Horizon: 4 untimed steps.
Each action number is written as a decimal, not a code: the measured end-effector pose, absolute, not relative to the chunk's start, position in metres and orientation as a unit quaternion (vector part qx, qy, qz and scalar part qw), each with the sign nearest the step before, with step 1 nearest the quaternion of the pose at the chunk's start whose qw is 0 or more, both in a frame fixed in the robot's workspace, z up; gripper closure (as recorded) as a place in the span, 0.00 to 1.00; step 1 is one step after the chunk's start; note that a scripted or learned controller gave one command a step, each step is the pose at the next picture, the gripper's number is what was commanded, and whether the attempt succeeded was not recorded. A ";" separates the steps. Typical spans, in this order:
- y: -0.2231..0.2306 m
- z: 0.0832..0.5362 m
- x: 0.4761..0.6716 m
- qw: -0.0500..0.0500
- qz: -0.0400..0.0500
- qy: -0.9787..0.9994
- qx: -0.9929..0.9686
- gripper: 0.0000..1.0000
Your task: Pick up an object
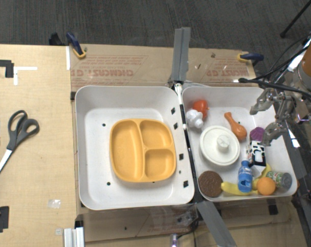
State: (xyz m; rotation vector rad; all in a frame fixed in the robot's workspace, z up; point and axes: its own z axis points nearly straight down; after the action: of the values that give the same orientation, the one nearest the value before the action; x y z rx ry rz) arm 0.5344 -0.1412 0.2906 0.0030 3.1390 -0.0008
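A: Which thing did we take for the one nearest the tool (269, 118)?

B: We took the purple piece (257, 134), small and roundish, lying in the right bin (215, 92) near its right wall. It had no long axis that we could make out. Just left of it lay an orange drumstick-shaped toy (235, 125), its long axis slanting from upper left to lower right, thick end toward the lower right.

A: What did we count in that bin?

B: A round white lidded dish (220, 145) near the middle, a red and white toy (197, 113) at the upper left, a brown disc (211, 183) at the lower left, and a yellow banana (233, 189) along the front wall. A blue bottle (244, 176) lay over the banana, beside an orange ball (266, 186) and a small clear jar (281, 179). A black and white item (257, 154) sat below the purple piece.

A: And the left bin (88, 153)?

B: It held a yellow divided plate (143, 150) with three compartments, nothing in them.

A: How did the tool stand?

B: It hung over the right bin's right side, fingers spread apart, nothing between them. The lower finger (273, 131) came just beside the purple piece; we couldn't tell whether they touched.

A: Anything else on the desk (32, 184)?

B: Scissors (14, 138) lay at the far left, well apart from both bins.
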 end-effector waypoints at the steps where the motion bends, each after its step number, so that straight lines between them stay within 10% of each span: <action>1: -0.174 0.169 0.548 0.001 0.000 1.000 -0.004 0.00; 2: -0.152 0.096 0.597 0.004 -0.001 1.000 0.016 0.00; 3: -0.193 0.094 0.515 0.003 -0.001 1.000 -0.001 0.00; 4: -0.169 0.093 0.562 0.003 0.000 0.996 0.095 0.00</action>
State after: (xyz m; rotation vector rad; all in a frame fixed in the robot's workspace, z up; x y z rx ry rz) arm 0.5615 -0.1686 0.0934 0.2970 3.1216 -0.0010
